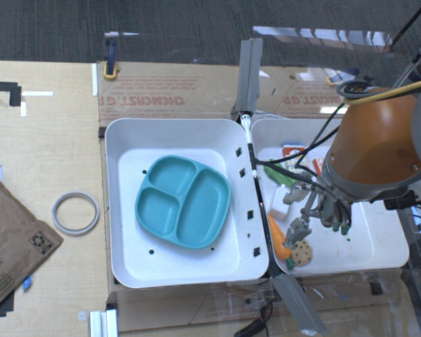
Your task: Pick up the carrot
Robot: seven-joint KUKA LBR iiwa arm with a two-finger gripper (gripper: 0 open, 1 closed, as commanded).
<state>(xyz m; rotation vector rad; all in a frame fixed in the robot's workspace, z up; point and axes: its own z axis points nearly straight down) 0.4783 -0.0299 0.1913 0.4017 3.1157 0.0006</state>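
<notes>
The orange carrot [277, 234] lies against the left wall of the right shallow white bin [379, 255], near its front-left corner. The two-finger gripper [297, 236] hangs just beside it, above a speckled round cookie [301, 253]; jaw state cannot be told. The left bin [119, 188] carries a teal three-compartment plate [183, 201].

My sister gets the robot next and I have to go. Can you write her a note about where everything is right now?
Claw: low in the right bin, hanging just right of the carrot; can't tell whether it grips anything.
Carrot: lying along the right bin's left wall, a round speckled cookie right beside it.
Left bin: a teal divided plate sits in it.
Done: claw is down near the carrot.
Left: get the carrot between the fingers and lift it.
</notes>
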